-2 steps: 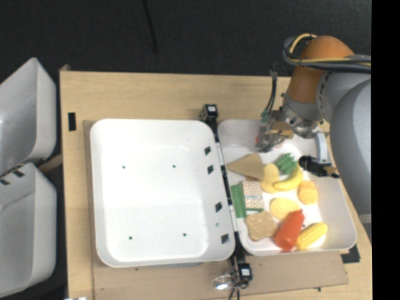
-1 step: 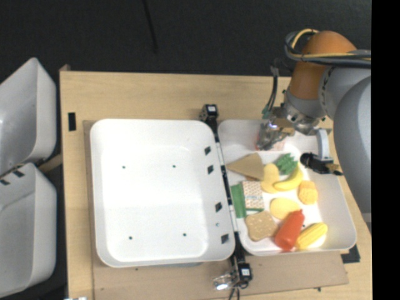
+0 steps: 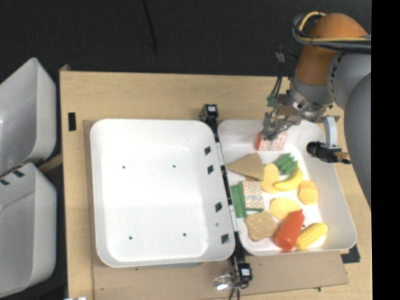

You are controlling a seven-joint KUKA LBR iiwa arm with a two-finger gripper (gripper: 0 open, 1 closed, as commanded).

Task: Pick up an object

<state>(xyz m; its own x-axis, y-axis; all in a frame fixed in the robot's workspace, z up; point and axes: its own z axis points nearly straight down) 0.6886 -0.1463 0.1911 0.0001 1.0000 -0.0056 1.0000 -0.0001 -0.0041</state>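
The gripper (image 3: 275, 129) hangs over the far edge of the right bin (image 3: 342, 225), directly above a small red-and-white box (image 3: 271, 142), likely lined up to grab it; its grasp state I cannot tell. The box lies apart from the toy food (image 3: 289, 202) crowding the near corner, giving easier access

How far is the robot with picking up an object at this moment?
Done: the gripper is down in the right bin, at the white and red packet. In hand: nothing visibly lifted; the packet looks to be lying in the bin. Left: grasp and raise it. The other toy foods, such as the red bottle, lie untouched.
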